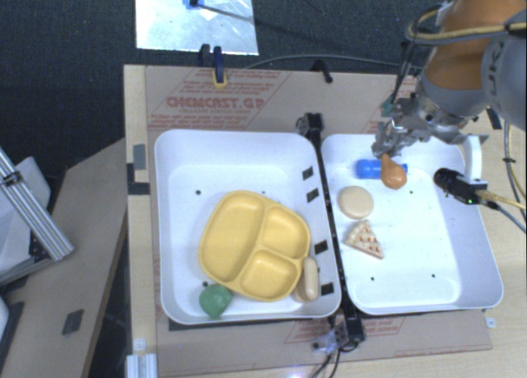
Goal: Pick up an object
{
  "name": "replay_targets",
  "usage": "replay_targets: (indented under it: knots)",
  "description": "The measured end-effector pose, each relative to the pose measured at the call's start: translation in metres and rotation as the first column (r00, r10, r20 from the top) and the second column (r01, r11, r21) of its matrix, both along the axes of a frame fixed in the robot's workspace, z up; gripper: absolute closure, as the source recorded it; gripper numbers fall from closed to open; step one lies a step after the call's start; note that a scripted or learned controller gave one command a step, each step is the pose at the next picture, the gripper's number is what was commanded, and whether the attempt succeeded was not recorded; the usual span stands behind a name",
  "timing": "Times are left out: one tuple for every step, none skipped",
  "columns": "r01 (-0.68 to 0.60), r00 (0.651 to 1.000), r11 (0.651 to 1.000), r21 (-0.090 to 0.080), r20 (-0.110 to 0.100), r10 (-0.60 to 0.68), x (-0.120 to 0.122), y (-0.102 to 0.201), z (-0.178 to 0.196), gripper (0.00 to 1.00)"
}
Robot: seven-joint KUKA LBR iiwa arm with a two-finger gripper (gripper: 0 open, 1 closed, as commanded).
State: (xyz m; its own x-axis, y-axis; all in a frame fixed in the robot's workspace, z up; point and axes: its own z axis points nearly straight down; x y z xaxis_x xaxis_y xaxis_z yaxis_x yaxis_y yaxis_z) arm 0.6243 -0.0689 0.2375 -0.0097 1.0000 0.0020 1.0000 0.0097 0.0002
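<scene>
**Arm hanging over the right bin, five loose items and one tray counted**

In the camera view, we are looking down on two white bins sitting side by side: the left bin (177, 203) in the middle of the frame and the right bin (445, 261) toward the right.

The arm (473, 47) is reaching in from the upper right, and its gripper (394, 144) is hanging over the upper left part of the right bin. Its tips are sitting right at the top of an orange drumstick-shaped toy (394, 173); we cannot tell how the pincer stands, nor whether anything is caught in it.

In the right bin we are counting four things. The orange toy is lying just under the gripper, touching a blue object (367, 170) on its left side. Just below those, one round beige disc (356, 202) is resting, and below that, one tan wedge (363, 240) with red spots.

In the left bin we are counting three things: one yellow tray (254, 243) with three compartments, one green ball (216, 300) at its lower left edge, and one beige oblong piece (309, 278) leaning at its lower right edge, by the bin wall.
</scene>
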Motion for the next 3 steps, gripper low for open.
replay_targets:
  knots:
    - [0.002, 1.0, 1.0, -0.001, 0.0, -0.002, -0.005, 0.045, -0.006, 1.0]
    - [0.0, 1.0, 1.0, 0.001, 0.001, 0.0, -0.015, 0.101, 0.0, 1.0]
    - [-0.001, 1.0, 1.0, 0.0, -0.001, 0.001, -0.032, 0.16, -0.01, 1.0]
